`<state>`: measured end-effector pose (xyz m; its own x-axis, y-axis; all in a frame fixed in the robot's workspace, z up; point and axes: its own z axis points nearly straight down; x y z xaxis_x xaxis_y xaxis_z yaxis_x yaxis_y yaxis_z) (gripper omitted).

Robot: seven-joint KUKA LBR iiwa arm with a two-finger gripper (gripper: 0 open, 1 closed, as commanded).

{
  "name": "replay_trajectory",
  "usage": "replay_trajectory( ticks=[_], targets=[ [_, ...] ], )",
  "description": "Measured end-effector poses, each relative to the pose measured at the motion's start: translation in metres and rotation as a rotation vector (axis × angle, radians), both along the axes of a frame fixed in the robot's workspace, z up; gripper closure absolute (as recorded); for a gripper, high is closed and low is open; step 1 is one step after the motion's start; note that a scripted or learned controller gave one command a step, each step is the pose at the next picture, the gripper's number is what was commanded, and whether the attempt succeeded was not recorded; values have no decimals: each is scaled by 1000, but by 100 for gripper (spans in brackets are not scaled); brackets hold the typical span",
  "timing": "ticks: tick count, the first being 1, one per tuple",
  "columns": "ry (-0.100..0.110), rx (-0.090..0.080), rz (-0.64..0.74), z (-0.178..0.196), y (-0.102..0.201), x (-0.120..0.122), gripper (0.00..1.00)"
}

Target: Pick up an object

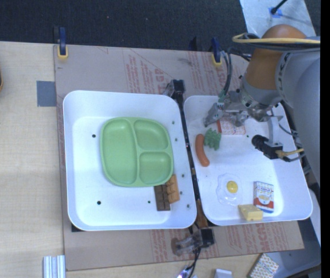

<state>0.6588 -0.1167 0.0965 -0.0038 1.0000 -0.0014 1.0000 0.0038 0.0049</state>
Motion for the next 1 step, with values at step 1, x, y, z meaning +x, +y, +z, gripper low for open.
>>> replay_trajectory(
  ticks=[1],
  targets=[
    [0,-4,0,0,4,0,0]
  ],
)
